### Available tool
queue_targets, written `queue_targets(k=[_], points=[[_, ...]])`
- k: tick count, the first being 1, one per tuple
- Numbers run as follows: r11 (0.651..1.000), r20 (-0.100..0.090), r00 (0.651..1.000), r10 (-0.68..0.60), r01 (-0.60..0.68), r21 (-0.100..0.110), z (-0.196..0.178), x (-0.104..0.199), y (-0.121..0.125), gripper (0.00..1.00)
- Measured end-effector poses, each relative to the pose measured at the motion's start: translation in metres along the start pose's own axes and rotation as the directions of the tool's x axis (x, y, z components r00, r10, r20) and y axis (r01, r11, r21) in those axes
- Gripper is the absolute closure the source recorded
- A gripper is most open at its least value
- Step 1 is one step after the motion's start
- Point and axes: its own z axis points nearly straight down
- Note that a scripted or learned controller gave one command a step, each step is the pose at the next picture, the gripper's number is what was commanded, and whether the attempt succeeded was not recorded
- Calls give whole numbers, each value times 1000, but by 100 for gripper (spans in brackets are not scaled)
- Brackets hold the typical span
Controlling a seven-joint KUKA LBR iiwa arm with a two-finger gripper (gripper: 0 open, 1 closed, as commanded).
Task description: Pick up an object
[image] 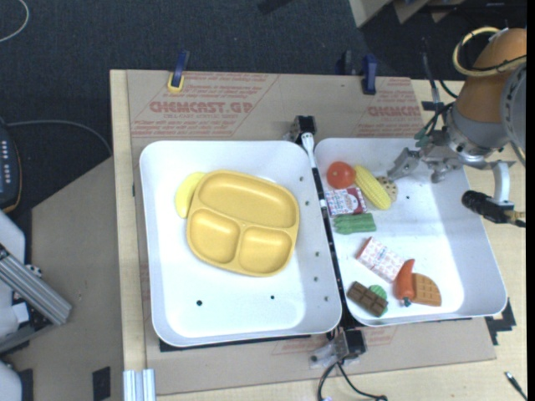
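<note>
Left bin point(167, 307) has a yellow divided tray point(242, 222) sitting on a yellow plate point(185, 192) that peeks out at its left. Right bin point(468, 257) holds the toy food: tomato point(339, 174), corn point(373, 187), a red-and-white packet point(346, 200), green pea pod point(354, 222), a checkered packet point(381, 258), chocolate bar point(366, 297), carrot point(405, 281) and waffle point(425, 290). The gripper point(425, 162) hangs over the bin's far right corner, near the corn, fingers spread apart with nothing between them.

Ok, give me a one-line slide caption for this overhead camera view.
KUKA arm's gripper hovers beside toy corn in the right bin; a yellow tray fills the left bin.
</note>
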Motion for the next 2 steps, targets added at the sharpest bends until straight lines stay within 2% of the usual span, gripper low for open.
queue_targets(k=[1, 2], points=[[1000, 1, 1000, 0, 0, -5, 16, 0, 2, 0], [1000, 0, 1000, -2, 2, -13, 2, 1, 4, 100]])
